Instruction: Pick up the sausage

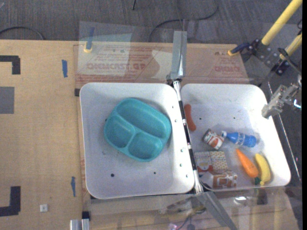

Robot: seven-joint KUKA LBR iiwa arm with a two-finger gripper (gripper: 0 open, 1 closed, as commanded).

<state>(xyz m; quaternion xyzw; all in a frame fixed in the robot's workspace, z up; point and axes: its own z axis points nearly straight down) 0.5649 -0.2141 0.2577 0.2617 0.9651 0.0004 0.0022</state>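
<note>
From the overhead camera view, the sausage lies lengthwise along the left wall of the right bin, close beside the divider between the bins, with bare white floor around it. Nothing rests on it or crowds it; the nearest thing is a small red-and-white can a little lower and to its right. Beside the can lies a blue bottle; below them sit a patterned carton, a brown-and-white box, a carrot and a banana. The left bin holds a teal divided plate. The gripper hovers at the right bin's right rim, well apart from the sausage; it grasps nothing that can be seen.
</note>
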